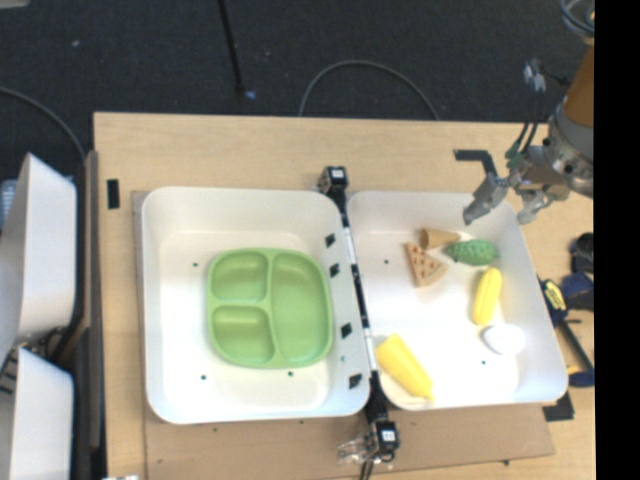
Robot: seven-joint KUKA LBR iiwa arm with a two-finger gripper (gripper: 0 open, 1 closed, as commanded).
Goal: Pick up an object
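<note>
- The end effector point(506, 200) of the grey arm is seen above the far right corner of the right shallow white bin point(540, 378), and two grey fingers are pointed down and to the left
- The fingers are seen apart, with a clear gap between them, and nothing is held or touched by them
- The nearest object is judged to be the small green leafy toy point(472, 252), which is placed just below and slightly left of the end effector; its long axis is laid roughly left to right
- Beside it, a tan cone-shaped toy point(436, 238) and a triangular toy pizza slice point(425, 264) are found, touching or almost touching
- Further toward the near side, a yellow toy corn cob point(487, 296) is laid almost upright in the view, with a small white round object point(503, 339) below it, and a larger yellow toy point(404, 366) is placed in the near left corner
- In the left bin point(160, 298) a light green plastic divided plate point(269, 307) is laid, well apart from the end effector
- A short descent toward the green toy is judged to be needed
</note>
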